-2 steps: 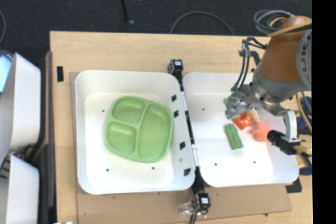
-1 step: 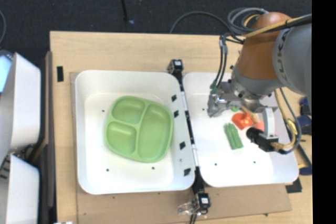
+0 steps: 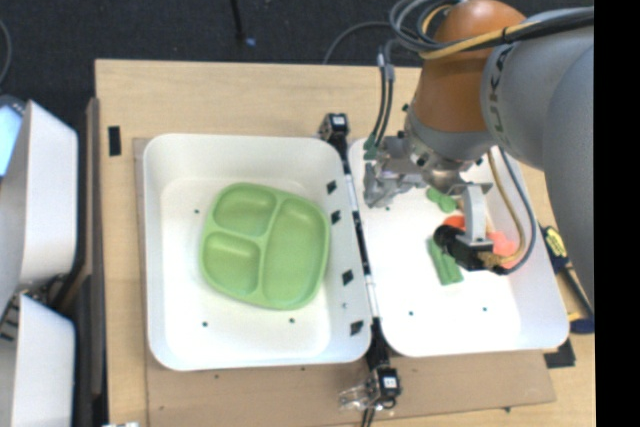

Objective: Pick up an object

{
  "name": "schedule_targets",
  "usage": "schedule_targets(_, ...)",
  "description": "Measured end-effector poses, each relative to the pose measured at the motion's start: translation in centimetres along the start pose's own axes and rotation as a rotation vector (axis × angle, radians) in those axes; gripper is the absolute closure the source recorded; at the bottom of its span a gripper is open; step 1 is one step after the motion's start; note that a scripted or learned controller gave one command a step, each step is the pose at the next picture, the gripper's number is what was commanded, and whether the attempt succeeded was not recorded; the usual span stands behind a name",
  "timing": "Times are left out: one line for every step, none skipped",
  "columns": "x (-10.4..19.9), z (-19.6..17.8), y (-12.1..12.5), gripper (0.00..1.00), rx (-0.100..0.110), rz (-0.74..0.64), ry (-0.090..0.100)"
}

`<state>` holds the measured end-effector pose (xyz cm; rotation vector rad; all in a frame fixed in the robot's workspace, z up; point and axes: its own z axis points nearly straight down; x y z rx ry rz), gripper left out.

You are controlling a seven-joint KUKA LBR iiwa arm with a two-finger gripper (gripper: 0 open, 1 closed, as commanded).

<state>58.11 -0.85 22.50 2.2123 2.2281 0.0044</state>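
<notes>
In the right bin (image 3: 500, 320), a green stick-shaped piece (image 3: 442, 267) lies near the middle. A smaller green piece (image 3: 440, 199) lies further back, with an orange-red object (image 3: 455, 223) between the two. A pink-orange object (image 3: 502, 241) sits just to their right. My gripper (image 3: 382, 183) hangs over the bin's back left corner, close to the divider, to the left of these objects and apart from them. Nothing is visibly held in it. The arm's grey and orange wrist (image 3: 462, 80) hides the back of the bin.
The left bin (image 3: 170, 325) holds a light green divided plate (image 3: 266, 243) lying flat near its middle. A row of black clips (image 3: 352, 245) runs along the joint between the bins. White boxes (image 3: 40, 205) stand at the bench's left edge.
</notes>
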Motion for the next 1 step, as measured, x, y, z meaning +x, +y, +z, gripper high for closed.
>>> schedule_targets(5.09,-1.45,1.49,1.0,0.0,-0.001,0.001)
